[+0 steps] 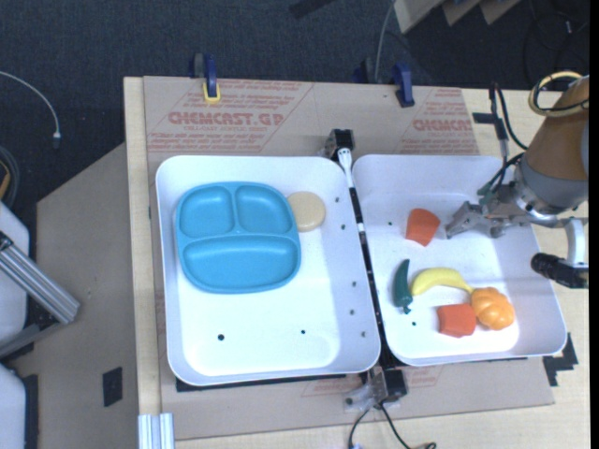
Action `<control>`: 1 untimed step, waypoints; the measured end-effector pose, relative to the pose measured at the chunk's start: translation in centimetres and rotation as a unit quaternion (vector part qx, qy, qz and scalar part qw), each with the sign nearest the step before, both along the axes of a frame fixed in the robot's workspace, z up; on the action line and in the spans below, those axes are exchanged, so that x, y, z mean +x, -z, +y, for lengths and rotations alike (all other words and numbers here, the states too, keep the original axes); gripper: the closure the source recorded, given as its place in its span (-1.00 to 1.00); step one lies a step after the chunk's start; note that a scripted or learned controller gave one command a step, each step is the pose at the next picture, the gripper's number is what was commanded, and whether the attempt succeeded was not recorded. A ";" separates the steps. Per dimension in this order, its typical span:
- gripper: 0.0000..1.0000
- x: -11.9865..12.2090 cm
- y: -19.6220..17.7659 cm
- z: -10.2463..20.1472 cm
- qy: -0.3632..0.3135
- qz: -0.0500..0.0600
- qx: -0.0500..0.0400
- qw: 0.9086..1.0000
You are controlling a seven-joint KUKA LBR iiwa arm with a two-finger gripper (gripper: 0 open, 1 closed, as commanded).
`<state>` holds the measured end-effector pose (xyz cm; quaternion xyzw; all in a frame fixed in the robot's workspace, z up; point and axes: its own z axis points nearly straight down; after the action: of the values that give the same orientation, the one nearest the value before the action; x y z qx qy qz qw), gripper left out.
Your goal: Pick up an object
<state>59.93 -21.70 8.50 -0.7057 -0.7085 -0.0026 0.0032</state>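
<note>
Arm entering from the right, grey wrist with orange band above the right bin (524, 340). Gripper (479, 218) low over the bin's upper part, fingers (460, 223) splayed wide, nothing between them. Closest candidate: an orange-red block (422, 225), just beside the left fingertip, apart from it by a small gap as far as can be judged. Further candidates grouped near the bin's front: a yellow banana (440, 280), a dark green piece (401, 284) touching the banana's left end, a red block (457, 319) and an orange fruit (493, 308) pressed against each other. In the left bin (271, 354): a blue divided plate (239, 236) and a pale round disc (306, 210) just beside its upper right corner. Step in hand, by judgement: approach, grasp not yet made, no object lifted. Next move likely to call for a short shift towards the orange-red block, centring it between the open fingers, then descent and closure. Risk noted: a fingertip landing on the block's edge and pushing it aside rather than straddling it.
</note>
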 end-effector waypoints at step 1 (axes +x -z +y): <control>1.00 0.0 -1.1 -0.2 0.000 -0.001 -0.003 1.000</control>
<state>59.92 -21.90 9.59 -0.7057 -0.7085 -0.0012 0.0001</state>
